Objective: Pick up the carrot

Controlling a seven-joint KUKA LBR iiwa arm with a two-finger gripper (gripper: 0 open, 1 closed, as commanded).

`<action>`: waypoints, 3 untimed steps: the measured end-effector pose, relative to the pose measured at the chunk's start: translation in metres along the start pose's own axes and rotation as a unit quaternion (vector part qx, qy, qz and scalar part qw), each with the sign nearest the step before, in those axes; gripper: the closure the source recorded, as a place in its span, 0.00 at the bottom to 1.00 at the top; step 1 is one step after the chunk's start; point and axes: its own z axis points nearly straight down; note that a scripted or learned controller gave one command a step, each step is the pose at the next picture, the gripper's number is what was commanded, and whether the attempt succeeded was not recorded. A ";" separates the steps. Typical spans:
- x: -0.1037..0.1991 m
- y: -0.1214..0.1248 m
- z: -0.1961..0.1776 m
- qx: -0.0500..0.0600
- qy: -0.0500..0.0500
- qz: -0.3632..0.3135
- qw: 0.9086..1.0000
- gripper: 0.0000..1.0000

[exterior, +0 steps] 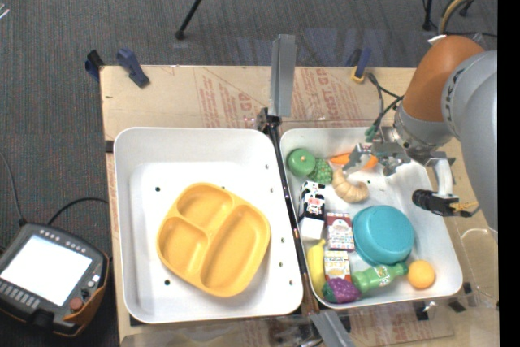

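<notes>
Orange carrot [357,159] lies in rt bin [449,244] under gripper [367,158]; grip state unclear.

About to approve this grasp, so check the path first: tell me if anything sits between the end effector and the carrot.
Nothing visible does. The end effector is already right over the carrot, whose orange ends show on either side of it. The croissant lies just below and the green apple to the left, both beside the carrot, not over it.
</notes>
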 end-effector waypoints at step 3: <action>0.024 -0.005 0.012 0.002 0.001 0.385 0.923 0.00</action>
